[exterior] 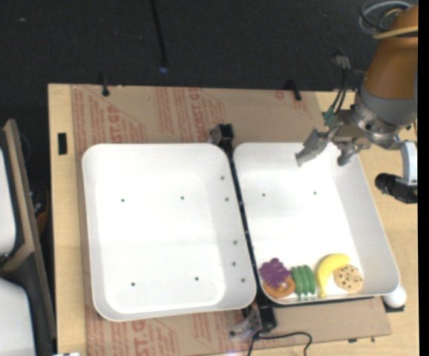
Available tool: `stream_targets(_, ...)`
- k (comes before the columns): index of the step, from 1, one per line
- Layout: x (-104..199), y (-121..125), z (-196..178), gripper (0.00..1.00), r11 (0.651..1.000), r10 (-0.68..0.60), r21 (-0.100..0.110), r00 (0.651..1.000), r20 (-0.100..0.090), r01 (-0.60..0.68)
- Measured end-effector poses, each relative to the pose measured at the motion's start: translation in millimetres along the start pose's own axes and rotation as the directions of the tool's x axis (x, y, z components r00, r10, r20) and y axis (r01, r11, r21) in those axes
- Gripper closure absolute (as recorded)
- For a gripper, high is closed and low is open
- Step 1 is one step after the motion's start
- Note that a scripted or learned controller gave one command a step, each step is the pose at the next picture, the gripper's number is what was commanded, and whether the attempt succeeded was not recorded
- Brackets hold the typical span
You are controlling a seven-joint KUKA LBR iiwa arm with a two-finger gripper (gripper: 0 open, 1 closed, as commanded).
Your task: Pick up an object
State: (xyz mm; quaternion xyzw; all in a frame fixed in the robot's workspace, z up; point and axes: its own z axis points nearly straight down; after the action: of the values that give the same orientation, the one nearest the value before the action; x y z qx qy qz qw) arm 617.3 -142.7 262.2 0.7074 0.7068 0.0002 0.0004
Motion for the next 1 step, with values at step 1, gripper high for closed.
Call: stream_targets(1, 19.7, -6.6, 86.8, 0.00, 1.000, -0.001, 0.008, 1.000, -0.001, 0.001)
